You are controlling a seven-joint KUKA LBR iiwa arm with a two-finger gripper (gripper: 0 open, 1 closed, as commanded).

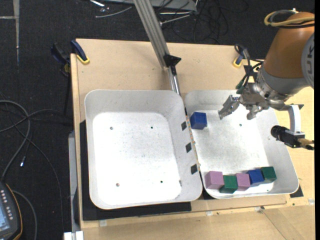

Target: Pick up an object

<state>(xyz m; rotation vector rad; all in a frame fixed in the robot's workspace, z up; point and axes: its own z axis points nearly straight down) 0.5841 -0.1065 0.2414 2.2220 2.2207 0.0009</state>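
White plastic forms both shallow bins on the tan wooden bench [130, 69], seen from above at a slant. Nearest the camera, at the six o'clock edge of the right-hand white bin [280, 159], five small cubes crowd in a touching row: a pale purple cube [214, 179], a green cube [230, 183], a second pale purple cube [243, 180], a dark blue cube [256, 176] and a dark green cube [269, 173]. Farther back, a lone blue cube [198, 120] sits near that bin's ten o'clock corner, well apart from the row. The grey two-finger gripper [240, 108] hangs at the bin's twelve o'clock side, its fingers spread and holding nothing. The lone cube lies at about nine o'clock from it, likely the easiest target. The left-hand white bin [132, 149] shows a bare speckled floor.
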